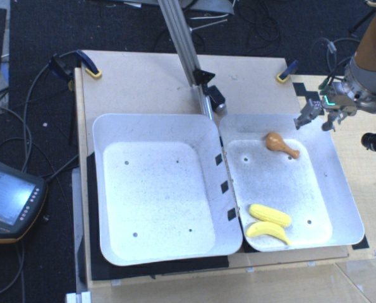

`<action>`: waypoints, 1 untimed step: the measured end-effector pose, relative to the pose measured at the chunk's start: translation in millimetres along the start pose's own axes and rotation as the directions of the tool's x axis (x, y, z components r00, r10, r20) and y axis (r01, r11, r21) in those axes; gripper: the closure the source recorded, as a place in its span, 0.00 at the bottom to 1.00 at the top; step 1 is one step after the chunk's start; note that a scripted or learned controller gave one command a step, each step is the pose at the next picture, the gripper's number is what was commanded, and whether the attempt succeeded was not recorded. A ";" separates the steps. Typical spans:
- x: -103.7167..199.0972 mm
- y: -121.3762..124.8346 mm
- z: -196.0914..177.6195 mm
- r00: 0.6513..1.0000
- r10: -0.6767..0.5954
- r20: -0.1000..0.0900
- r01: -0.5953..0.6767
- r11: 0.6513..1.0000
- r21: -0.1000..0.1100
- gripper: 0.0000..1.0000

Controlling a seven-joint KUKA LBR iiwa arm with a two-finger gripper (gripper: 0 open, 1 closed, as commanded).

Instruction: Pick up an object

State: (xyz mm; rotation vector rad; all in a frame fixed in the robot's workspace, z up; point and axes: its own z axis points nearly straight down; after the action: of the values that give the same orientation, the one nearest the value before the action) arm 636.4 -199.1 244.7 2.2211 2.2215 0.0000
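Nearest the camera, two yellow bananas are seen lying side by side, touching, at the front of the right bin; farther back in the same bin a brown drumstick-shaped toy is laid near the rear wall. The gripper is held above the right bin's far right corner, apart from every object; its fingers are spread and nothing is gripped between them; the left bin is set beside it.

Even overhead light; soft shadows; slight grain; bin bright.
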 end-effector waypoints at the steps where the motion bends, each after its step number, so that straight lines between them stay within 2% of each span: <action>1: 0.0 0.0 0.0 1.000 0.000 0.000 0.000 1.000 0.000 0.00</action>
State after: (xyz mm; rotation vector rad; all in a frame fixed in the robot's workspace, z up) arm 636.4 -199.1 244.7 2.2211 2.2215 0.0000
